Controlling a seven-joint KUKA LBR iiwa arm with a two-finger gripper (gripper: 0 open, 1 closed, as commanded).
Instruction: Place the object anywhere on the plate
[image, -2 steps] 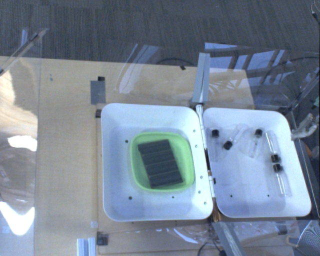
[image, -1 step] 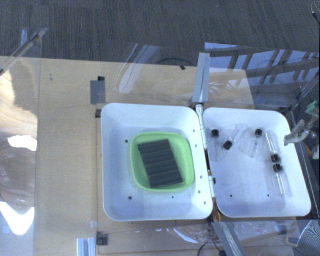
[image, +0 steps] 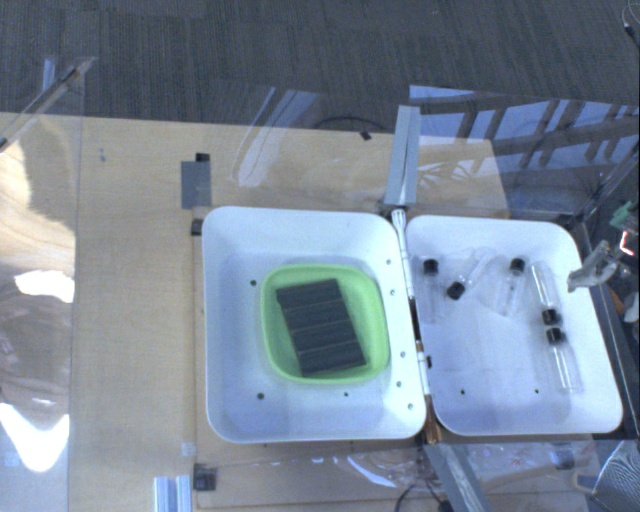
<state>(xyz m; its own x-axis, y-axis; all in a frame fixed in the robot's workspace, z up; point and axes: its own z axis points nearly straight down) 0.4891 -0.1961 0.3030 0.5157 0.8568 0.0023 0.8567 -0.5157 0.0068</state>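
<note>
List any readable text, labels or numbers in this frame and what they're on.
None readable.
Dark ridged block on the green plate: ridges, no print.
Clear vials with black caps in the right bin: any labels too small to read.
Both white bins: no markings.

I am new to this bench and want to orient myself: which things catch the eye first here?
The bright green plate in the left bin stands out first, with a dark ribbed block lying on it. In the right bin, several clear vials with black caps lie scattered.
</note>
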